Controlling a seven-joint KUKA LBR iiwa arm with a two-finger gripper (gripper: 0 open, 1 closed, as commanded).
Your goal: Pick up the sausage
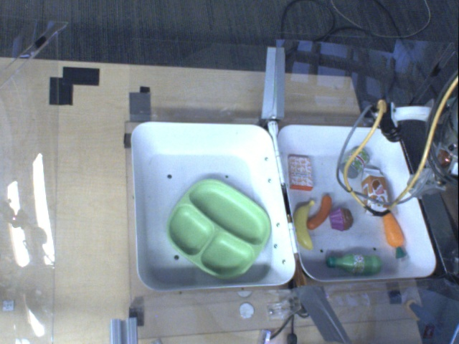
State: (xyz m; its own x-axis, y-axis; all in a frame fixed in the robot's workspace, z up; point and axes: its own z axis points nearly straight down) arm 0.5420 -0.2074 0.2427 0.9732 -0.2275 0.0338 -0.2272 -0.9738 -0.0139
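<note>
Jaws: at the right bin's far right edge; open or shut cannot be told.
Sausage: orange-red, slanted in the right bin, touching the banana, beside the purple piece.
Nearby: carrot, green bottle, small carton.
Left bin: holds a green divided plate.

place: robotics lab | evidence: bench with two white bins, loose cables, toy food
</note>
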